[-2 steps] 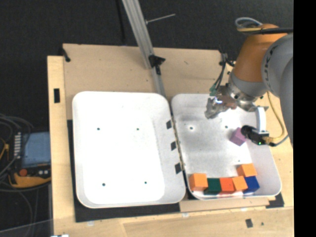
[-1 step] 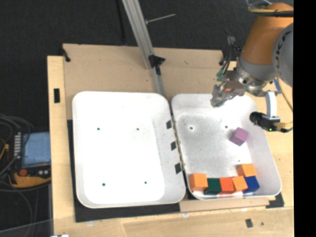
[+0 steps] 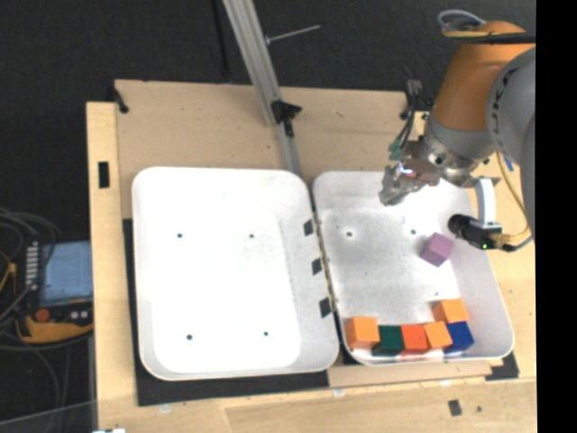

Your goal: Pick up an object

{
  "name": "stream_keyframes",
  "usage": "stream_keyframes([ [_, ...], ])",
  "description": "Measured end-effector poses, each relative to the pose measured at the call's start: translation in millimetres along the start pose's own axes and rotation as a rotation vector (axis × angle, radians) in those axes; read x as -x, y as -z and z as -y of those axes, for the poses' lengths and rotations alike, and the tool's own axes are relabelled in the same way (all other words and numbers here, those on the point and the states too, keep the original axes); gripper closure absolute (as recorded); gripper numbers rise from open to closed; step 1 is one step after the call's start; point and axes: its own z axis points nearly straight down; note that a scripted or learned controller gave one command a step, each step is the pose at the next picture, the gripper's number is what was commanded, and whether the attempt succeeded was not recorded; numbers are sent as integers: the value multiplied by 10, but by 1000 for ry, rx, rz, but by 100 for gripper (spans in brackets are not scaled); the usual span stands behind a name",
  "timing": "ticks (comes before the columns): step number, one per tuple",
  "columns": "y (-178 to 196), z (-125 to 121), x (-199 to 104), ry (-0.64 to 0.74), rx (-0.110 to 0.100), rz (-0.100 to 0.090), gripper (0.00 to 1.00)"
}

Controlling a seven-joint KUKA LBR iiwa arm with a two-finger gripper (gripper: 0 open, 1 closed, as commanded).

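In the right bin (image 3: 379, 260) a purple cube (image 3: 436, 249) lies alone near the right wall. Along the bin's front edge sits a row of blocks: an orange one (image 3: 363, 330), a dark green one (image 3: 390, 339), more orange ones (image 3: 416, 336) and a blue one (image 3: 459, 334), with another orange block (image 3: 450, 311) just behind. My gripper (image 3: 395, 188) hangs over the bin's far edge, up and left of the purple cube, with nothing visible between its fingers.
The left bin (image 3: 225, 269) lies beside the right one, joined by dark clips (image 3: 317, 264). A slanted metal rail (image 3: 261, 70) runs from the top down to the bins' far junction. A blue device and cables (image 3: 54, 282) sit off the bench at left.
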Motion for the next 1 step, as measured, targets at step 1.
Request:
stream_keyframes([
  [1,105,200,-544,4,2,-3,100],
])
